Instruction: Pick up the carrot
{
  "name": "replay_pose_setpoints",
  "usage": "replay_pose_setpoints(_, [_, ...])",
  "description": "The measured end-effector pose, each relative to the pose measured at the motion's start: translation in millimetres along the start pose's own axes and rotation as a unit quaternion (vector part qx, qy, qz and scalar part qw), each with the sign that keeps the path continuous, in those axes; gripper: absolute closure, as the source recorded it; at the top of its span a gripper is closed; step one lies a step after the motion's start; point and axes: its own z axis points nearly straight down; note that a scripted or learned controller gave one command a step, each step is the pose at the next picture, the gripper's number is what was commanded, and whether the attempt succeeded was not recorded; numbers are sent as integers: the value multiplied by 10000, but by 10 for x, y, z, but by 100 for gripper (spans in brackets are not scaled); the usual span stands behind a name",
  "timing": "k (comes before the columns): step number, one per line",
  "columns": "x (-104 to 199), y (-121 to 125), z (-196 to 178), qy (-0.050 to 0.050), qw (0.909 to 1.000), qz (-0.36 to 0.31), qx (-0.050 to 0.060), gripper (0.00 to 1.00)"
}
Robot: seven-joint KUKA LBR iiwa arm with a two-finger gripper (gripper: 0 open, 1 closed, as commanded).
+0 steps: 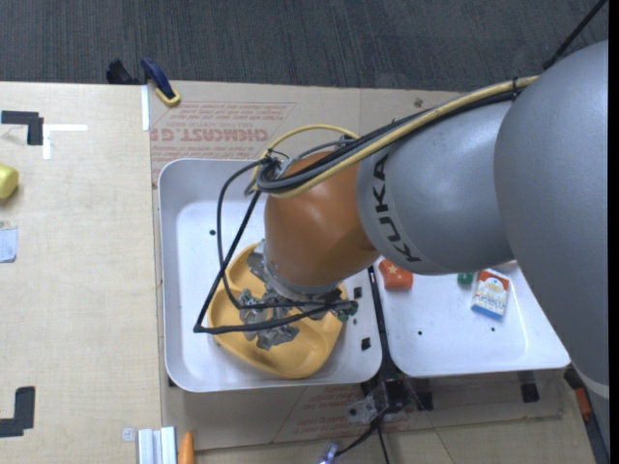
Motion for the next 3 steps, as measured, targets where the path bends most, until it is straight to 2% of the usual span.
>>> replay_pose_setpoints(1, [-89, 135, 26, 25, 9981, 608, -11, 100])
replay_pose_setpoints(2, [-195, 101, -1536, 10, 9785, 2064, 7, 100])
replay_pose_setpoints(3, [-210, 88, -1626, -7, 9785, 2060, 14, 100])
